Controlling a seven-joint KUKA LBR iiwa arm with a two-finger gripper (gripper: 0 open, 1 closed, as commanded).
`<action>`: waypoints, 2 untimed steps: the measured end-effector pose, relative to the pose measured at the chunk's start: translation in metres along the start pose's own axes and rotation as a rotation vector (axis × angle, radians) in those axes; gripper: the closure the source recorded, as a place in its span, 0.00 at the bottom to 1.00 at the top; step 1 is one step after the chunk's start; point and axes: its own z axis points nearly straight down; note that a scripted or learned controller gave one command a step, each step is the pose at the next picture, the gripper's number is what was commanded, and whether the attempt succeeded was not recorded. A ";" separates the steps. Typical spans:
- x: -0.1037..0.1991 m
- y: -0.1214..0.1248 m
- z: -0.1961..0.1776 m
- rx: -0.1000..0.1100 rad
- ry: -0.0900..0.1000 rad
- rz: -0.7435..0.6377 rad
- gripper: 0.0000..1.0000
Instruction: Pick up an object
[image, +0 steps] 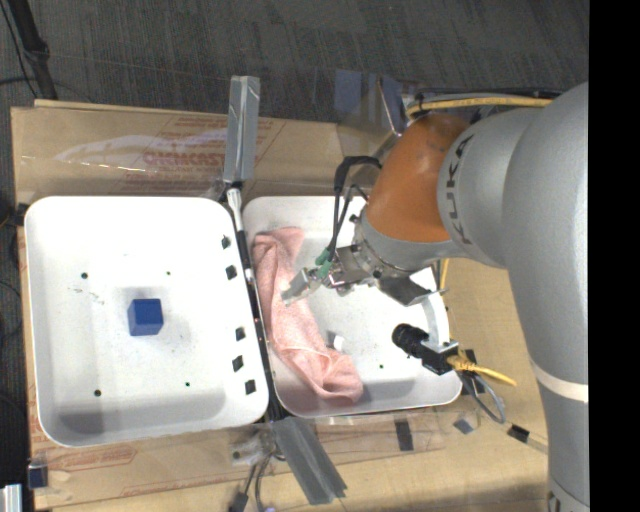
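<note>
Pink cloth (300, 320) is seen crumpled in a long strip along the left wall of the right bin (400, 392), running from near the bin's upper left corner down to its lower edge, where it bunches into a thicker fold. The pincer (300, 291) is positioned at the end of the grey arm (520, 180), which is reached in from the right with its orange band (415, 185) above the wrist, and its tip is found directly over the upper middle part of the cloth. The metal tip appears to be touching or just above the fabric, but contact cannot be confirmed from this slanted view. How far the pincer is parted cannot be told, and nothing is visibly held by it. A small white object (337, 342) is seen just beside the cloth's right edge, below the pincer. A blue cube (146, 316) is placed in the left bin (60, 230), well apart from the pincer and separated from it by the divider between the two bins. Both bins are carried side by side on the desk (120, 140), which is covered with brown cardboard.
</note>
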 end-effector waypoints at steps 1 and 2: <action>-0.030 -0.002 0.102 -0.006 -0.001 -0.079 0.00; -0.030 -0.001 0.092 -0.004 0.000 -0.085 1.00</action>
